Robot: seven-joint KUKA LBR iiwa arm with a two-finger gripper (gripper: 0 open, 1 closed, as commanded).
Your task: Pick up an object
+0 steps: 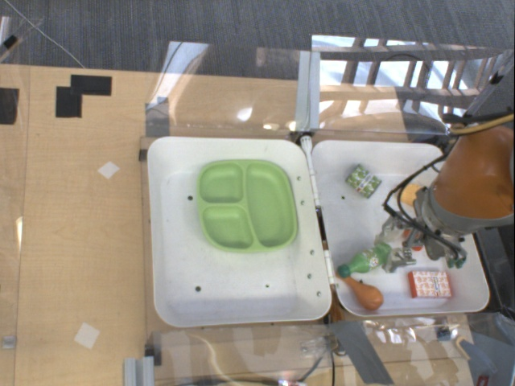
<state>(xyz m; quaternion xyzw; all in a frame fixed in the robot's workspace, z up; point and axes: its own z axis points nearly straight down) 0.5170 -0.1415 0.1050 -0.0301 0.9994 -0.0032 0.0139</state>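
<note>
A: What was the surface (72, 240) like?

B: Light wood-grain top, flat, with black block marks at far left and a couple of pale square tags. Dark ribbed carpet (241, 10) ran behind it. Clear plastic guards (233, 95) stood along the back of the bins, catching glare.

A: Bins?

B: Two shallow white ones, rounded corners, side by side and touching at a middle seam. Left bin (173, 296) held one green tray (246, 206), smooth plastic, three compartments, rounded square, lying flat near centre. Nothing sat in its compartments.

A: Right bin (334, 161)?

B: Several small things. A green-and-white patterned block (364, 181) near the back, tilted. An orange gourd-shaped toy (364, 293) at the front left corner, glossy, narrow end pointing toward the seam. A green leafy-looking piece (368, 259) just behind it. A red-and-white printed box (430, 284) at the front right, lying flat. A bit of yellow (408, 194) showed past the arm, too hidden to name.

A: Arm?

B: Grey body with orange band (481, 179) came in from the right, over the right bin. Pincer (400, 256) was low, between the green piece and the red box, just beside the green piece.

A: Open or clamped?

B: Couldn't tell; the metal parts blurred together. Couldn't see any object between them.
</note>
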